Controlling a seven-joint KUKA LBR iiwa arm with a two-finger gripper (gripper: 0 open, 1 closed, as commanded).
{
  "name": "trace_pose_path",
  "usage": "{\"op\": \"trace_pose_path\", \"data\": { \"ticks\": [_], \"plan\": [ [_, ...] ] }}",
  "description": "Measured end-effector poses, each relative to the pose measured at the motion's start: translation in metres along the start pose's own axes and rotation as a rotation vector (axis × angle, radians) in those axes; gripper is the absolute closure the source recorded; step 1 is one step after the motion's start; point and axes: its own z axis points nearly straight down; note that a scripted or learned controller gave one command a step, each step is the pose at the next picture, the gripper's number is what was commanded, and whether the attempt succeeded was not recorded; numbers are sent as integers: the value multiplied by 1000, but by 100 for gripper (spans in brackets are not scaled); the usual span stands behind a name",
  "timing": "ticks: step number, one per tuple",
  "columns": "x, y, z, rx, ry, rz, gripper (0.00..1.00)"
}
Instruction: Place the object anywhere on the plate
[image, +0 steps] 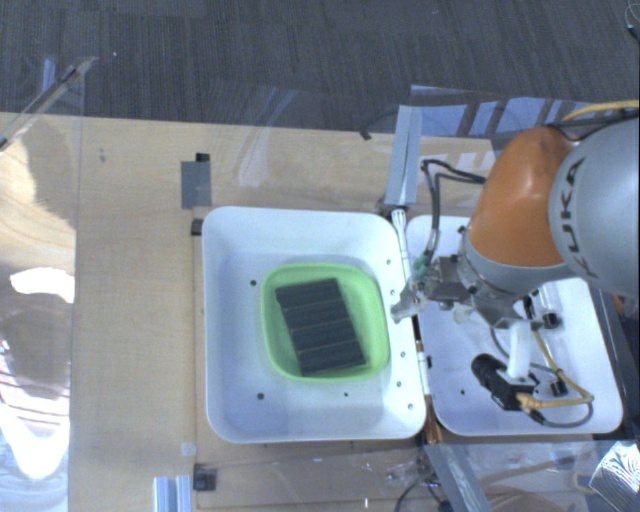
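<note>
Your arm (540, 200) hangs over the right bin (590, 410), cut off by the picture's right edge. Its orange band and grey wrist cover that bin's far half and part of the wall it shares with the left bin (230, 330). The jaws sit somewhere under the wrist, and you cannot tell whether they are released or clenched.

The block (320, 326), dark and ribbed, lies flat on the green plate (272, 300), turned at a slant, all of it inside the rim and well apart from the arm. The plate sits near the middle of the left bin, and you see it whole.

Glare from a clear sheet washes out the worktop (120, 300) at the left, so its surface there is hard to read.
</note>
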Motion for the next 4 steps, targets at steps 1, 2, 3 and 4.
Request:
{"op": "trace_pose_path", "data": {
  "ticks": [1, 2, 3, 4],
  "plan": [
    [29, 23, 21, 1, 0, 35, 0],
    [-7, 41, 23, -2, 0, 40, 0],
    [-5, 43, 12, -7, 1, 34, 100],
    [-5, 43, 12, -7, 1, 34, 0]
  ]
}}
